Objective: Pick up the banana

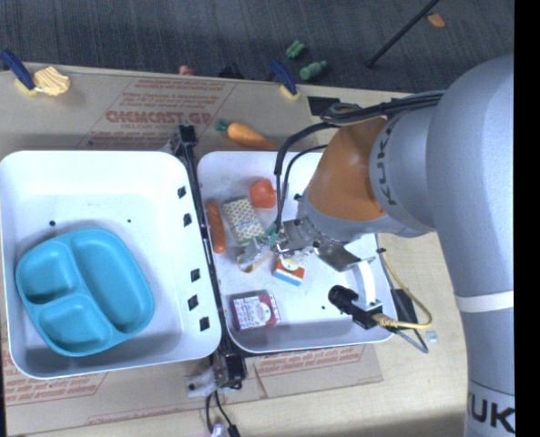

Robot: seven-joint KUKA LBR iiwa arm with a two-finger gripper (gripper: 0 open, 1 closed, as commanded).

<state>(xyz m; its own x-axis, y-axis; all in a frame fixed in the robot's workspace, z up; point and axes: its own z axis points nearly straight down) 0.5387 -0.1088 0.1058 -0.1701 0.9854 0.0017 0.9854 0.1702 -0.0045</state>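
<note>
Yellow lump (52,82) at far-left back corner of surface (142,107), beside blue clip (16,66); possibly the banana, cannot tell. Blue divided plate (83,289) inside left bin (33,176). Orange carrot (247,136) on surface, just behind right bin (251,340). Within right bin: patterned packet (242,218), dark red box (254,310). Hand (286,244) low over right bin's middle, near small orange-and-blue box (290,271); open or closed, cannot tell.

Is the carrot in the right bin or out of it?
Out. The carrot lies on the cardboard sheet just beyond the right bin's far rim, not among the items inside.
</note>
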